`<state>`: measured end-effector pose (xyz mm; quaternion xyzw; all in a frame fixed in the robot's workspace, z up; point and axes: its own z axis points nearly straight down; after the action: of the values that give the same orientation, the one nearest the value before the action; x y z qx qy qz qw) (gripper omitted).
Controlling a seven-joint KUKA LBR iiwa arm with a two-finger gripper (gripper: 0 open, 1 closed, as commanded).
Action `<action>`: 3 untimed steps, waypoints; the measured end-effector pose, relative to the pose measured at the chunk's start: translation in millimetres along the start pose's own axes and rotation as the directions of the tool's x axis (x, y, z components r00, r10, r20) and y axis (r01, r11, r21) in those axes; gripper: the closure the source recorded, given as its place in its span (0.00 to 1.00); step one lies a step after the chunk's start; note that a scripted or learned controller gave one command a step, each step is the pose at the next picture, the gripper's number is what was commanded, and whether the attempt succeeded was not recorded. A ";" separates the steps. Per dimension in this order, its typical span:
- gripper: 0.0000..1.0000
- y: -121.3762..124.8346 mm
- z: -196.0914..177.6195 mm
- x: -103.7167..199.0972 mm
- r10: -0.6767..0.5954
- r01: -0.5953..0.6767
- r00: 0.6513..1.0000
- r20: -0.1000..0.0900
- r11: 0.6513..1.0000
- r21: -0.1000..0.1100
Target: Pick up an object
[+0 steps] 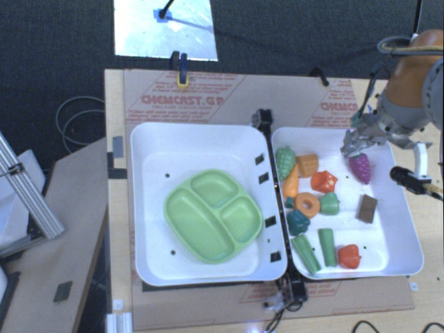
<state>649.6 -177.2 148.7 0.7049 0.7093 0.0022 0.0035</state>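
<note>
Arm: rounded links, mostly grey, entering at the upper right.
Band: a broad orange section on the link above the wrist, smooth and slightly glossy.
Wrist: a grey metallic housing below the orange section, narrower than the link above it.
End effector: a grey metal assembly with angular parts; its fine detail is too small to tell.
Side fitting: a white curved piece beside the wrist, with a dark cylindrical part just under it.
Cable: a thin loop at the arm's top edge.
</note>
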 end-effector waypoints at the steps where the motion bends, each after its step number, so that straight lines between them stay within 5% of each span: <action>1: 1.00 4.4 -63.6 -6.9 0.000 0.000 1.000 0.001 1.000 -0.001; 2: 1.00 5.6 -77.2 -7.1 0.000 0.000 1.000 -0.001 1.000 0.004; 3: 1.00 12.0 -71.0 38.9 -0.003 0.003 1.000 -0.003 1.000 0.005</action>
<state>660.8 -138.1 219.7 0.7039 0.7103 0.0014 0.0006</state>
